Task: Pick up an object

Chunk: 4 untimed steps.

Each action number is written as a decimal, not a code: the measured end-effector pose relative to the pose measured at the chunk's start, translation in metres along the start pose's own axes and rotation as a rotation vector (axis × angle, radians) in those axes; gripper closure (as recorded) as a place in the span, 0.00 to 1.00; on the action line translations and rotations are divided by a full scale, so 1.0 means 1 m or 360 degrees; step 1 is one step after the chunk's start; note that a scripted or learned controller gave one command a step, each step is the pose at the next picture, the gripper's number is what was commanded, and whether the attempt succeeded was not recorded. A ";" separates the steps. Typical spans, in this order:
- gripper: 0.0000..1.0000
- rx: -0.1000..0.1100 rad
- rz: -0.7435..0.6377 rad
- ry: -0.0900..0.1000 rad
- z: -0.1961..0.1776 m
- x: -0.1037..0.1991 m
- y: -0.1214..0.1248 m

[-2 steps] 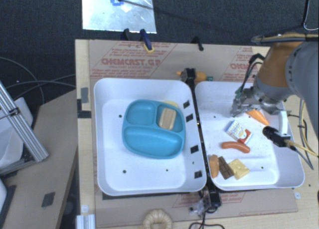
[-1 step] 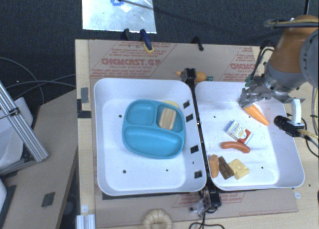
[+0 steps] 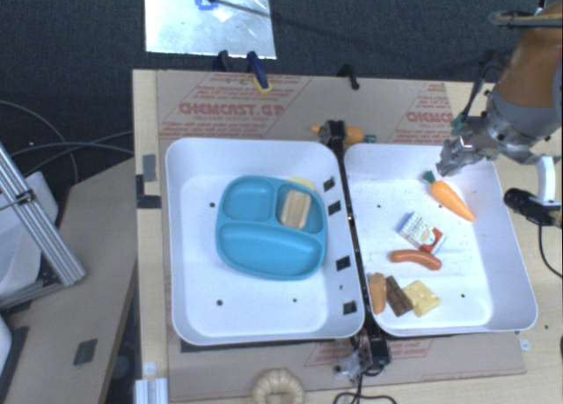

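Lying in the far part of the right bin [image 3: 493, 305], the carrot [image 3: 452, 200] looks like the likeliest target: its leafy end points up-left toward the gripper [image 3: 454, 157], which hangs just above and beside that end. Whether the tool is open or closed cannot be told at this size, and nothing is seen clasped in it.

To do the step well, I judge the gripper should come down over the thick middle of the carrot, not the tapering tip, and straddle it across its short axis so it does not squirt out sideways. The carrot lies at a slant, so the wrist likely needs turning to match. It also lies near the bin's far wall, leaving little room on that side.

Other things in the right bin sit nearer and well apart from the carrot: a small box [image 3: 417, 231] with red and blue print around the middle, a sausage [image 3: 415, 259] just near of it, and at the near edge a row of a bread piece [image 3: 377, 292], a brown block [image 3: 398, 297] and a cheese wedge [image 3: 422, 297], touching or almost so.

The left bin [image 3: 202, 305] holds a blue tray [image 3: 255, 253] with compartments; a tan slice [image 3: 295, 209] rests in its far right compartment, with something pale yellow just beyond it.
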<state>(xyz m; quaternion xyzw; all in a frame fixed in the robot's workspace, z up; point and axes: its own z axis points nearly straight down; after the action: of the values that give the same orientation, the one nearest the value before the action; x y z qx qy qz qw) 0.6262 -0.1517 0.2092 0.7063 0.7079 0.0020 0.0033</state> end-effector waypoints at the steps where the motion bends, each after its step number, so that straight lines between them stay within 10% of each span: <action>1: 1.00 0.0006 -0.0003 0.0002 -0.016 0.000 0.001; 4: 1.00 0.0014 -0.0010 0.0006 -0.017 0.125 -0.081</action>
<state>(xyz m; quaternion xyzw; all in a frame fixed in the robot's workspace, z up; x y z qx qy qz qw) 0.5451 -0.0272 0.2254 0.7042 0.7101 0.0002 -0.0010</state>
